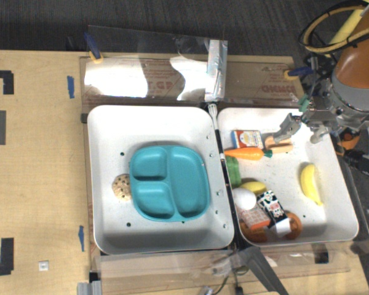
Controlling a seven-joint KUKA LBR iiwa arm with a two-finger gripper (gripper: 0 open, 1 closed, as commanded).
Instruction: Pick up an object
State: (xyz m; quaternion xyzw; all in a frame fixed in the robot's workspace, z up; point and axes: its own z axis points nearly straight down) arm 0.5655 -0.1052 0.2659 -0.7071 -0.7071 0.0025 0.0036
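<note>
Currently:
gripper (301, 129): open, holding nothing, above right bin (344, 189)
carrot (245, 154): at its 8 o'clock
done: nothing picked
left: descend, grasp, lift

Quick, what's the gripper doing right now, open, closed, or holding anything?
Gripper: open, holding nothing, hanging over the right bin just right of the carrot.

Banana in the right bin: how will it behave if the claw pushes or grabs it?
The banana looks smooth and glossy, probably a stiff plastic toy, so likely light and a bit slippery. Its curved shape suggests it would spin or rock rather than slide straight when pushed. It lies apart from other things, so a grab across its width seems feasible.
</note>
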